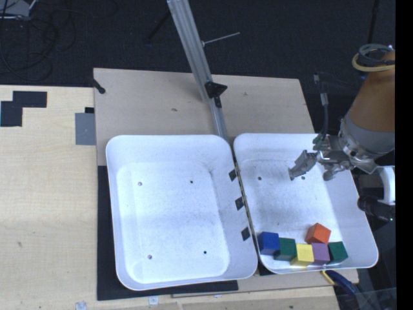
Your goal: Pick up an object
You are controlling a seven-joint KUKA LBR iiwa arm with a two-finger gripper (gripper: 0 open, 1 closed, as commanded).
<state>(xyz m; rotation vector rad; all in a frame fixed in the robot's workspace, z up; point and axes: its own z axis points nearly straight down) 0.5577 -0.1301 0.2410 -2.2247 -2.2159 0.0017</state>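
Holding six blocks (303, 245), right bin (274, 192); claw (313, 166) above, grip unclear.

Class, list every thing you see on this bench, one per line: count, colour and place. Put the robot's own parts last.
Left bin: one, white, left half of the bench.
Right bin: one, white, touching the left bin's right side.
Blue cube: one, right bin, near edge.
Dark green cube: one, right of the blue cube.
Yellow cube: one, right of the dark green cube.
Purple cube: one, right of the yellow cube.
Orange cube: one, behind the purple cube.
Green cube: one, far right of the row.
Rail: one, grey metal, behind the bins.
Arm: one, grey and orange, right.
Pincer: one, grey, above the right bin.
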